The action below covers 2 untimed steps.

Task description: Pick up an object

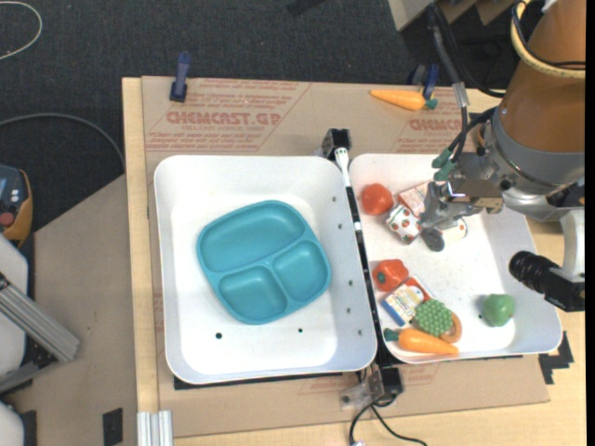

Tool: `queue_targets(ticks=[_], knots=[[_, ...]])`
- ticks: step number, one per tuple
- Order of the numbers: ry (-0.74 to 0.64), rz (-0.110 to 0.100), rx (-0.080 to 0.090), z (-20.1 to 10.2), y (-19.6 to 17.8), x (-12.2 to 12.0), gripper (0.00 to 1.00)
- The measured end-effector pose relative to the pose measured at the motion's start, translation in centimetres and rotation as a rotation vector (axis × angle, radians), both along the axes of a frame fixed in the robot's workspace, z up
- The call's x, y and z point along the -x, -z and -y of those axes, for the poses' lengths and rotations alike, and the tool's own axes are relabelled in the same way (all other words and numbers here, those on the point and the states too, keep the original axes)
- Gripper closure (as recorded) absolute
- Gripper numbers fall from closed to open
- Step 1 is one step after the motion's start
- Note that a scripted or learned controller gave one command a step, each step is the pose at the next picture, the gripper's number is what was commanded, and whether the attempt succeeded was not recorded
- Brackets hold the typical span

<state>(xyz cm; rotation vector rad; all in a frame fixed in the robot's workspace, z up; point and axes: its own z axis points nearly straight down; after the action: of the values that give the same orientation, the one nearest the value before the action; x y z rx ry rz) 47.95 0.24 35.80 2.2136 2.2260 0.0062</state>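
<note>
Overhead, camera view:
Pincer: the pincer (435, 235) hangs low in the right bin (530, 328), its dark tip pointing down; whether it is spread or closed cannot be told, and nothing is seen gripped in it.
Arm: grey, with an orange band (553, 26), reaching in from the right above the pincer.
Small carton: a red-and-white carton (403, 223) lies just left of the pincer tip, touching or nearly so.
Tomato: a red tomato (376, 199) sits further left of the pincer, near the bin's left wall.
Red pepper: a red pepper (390, 273) lies below and left of the pincer.
Packet: a small printed packet (403, 302) lies below the pincer, beside a green bumpy item (433, 318) and a carrot (426, 342).
Green ball: a green ball (497, 308) rests below and right of the pincer, well apart.
Left bin: the left bin (186, 342), far left of the pincer, holds a teal divided tray (263, 260).
Worktop: a second carrot (398, 98) lies on the worktop (232, 114) above the pincer.
</note>
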Motion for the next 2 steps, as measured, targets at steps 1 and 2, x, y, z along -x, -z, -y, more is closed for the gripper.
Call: queue_targets(ticks=[1, 2], knots=[[0.009, -0.016, 0.002, 2.8, 10.2, 0.2, 1.0], [0.006, 0.006, 0.004, 5.9, 7.3, -9.3, 1.0]])
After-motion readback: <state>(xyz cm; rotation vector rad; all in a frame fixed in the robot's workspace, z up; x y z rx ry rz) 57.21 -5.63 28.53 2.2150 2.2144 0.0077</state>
